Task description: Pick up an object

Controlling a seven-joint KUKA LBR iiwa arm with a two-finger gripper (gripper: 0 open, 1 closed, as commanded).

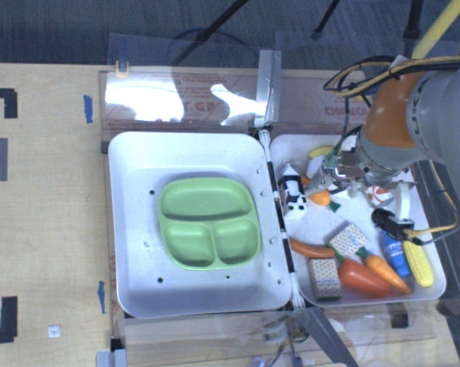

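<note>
Two white bins sat side by side; we saw gripper (338,176) low in right bin (432,285), above small orange toy (320,198). We couldn't tell its grip state.

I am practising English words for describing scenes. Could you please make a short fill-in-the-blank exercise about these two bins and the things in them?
1. The green divided tray lies in the ____ bin of the camera view.
2. The green tray has ____ compartments.
3. The arm wears an ____ band above its wrist.
4. The yellow corn cob lies near the ____ edge of the right bin.

Missing words: left; three; orange; right
</note>
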